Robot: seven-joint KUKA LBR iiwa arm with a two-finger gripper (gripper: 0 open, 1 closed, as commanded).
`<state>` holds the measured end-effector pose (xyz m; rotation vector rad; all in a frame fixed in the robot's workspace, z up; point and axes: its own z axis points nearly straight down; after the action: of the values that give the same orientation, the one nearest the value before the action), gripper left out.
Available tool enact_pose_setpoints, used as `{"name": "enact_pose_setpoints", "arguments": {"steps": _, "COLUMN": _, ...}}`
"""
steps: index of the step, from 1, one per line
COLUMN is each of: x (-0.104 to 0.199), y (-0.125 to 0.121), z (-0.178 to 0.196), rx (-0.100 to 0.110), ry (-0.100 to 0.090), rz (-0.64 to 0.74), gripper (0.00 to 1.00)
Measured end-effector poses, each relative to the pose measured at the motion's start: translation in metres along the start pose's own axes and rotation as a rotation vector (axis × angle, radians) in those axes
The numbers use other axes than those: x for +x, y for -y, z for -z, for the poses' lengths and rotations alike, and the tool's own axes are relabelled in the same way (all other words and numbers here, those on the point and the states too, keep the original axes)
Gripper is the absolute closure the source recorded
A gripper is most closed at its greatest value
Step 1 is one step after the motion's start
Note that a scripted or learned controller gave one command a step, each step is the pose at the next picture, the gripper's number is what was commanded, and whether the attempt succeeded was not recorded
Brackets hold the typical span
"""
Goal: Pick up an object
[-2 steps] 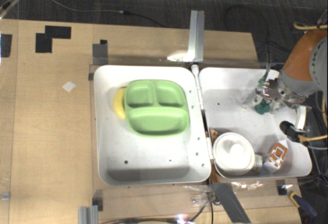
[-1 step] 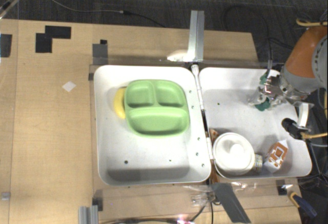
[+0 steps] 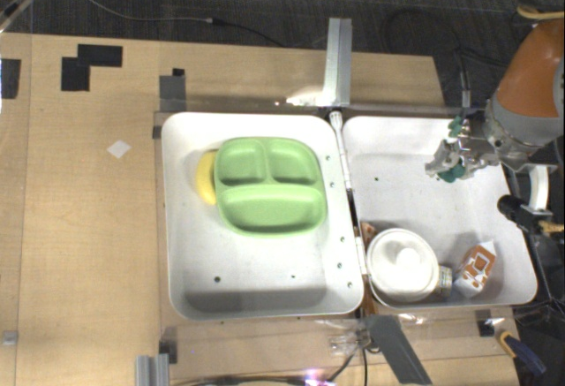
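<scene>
Two bins, left bin (image 3: 181, 225) holds green tray (image 3: 268, 184), right bin (image 3: 397, 146) white bowl (image 3: 402, 263), fingers (image 3: 448, 165) unclear

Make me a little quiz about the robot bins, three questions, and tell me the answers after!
1. True or false: the green divided tray lies in the left bin.
2. Which thing peeks out from under the tray's left edge? A) a yellow object B) a red ball C) a blue cup
3. Fill in: the white bowl sits in the ____ bin, near its front-left corner.

Key:
1. True.
2. A, the yellow object.
3. Right: the bowl is in the right bin, with a small orange and white object beside it and the gripper above the bin's far side.
</scene>
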<state>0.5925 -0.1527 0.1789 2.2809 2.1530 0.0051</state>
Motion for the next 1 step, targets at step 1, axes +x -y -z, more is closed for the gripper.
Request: {"name": "enact_pose_setpoints", "arguments": {"steps": 1, "x": 0.0237, "y": 0.042, "z": 0.0305, "rx": 0.001, "ry": -0.001, "rz": 0.127, "gripper": 1.0}}
